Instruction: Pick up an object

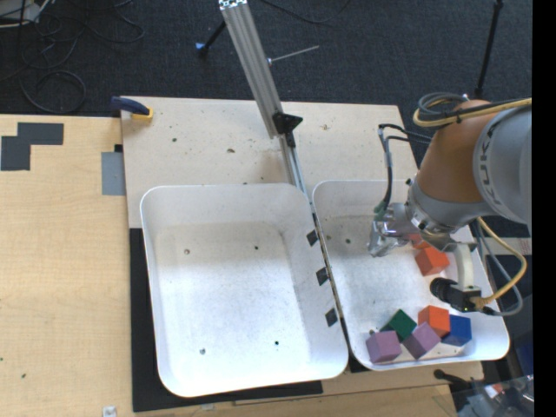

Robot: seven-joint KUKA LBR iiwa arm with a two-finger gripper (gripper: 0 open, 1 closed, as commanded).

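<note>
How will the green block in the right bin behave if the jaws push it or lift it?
The green block looks stiff and flat-faced, so it would probably slide, not roll. It sits against the purple blocks, so a push would likely move them too. It seems small and probably light.

Even overhead light, no hard shadows. Left bin (234,285) floor slightly blown out near its near-left corner. Floor beyond the bench (208,142) dim. Soft overall focus, mild compression grain.

Purple cube (383,346), green (401,323), second purple (421,340), orange (435,319), blue (458,329) (clustered, touching), lone orange cube (432,260) apart
</note>
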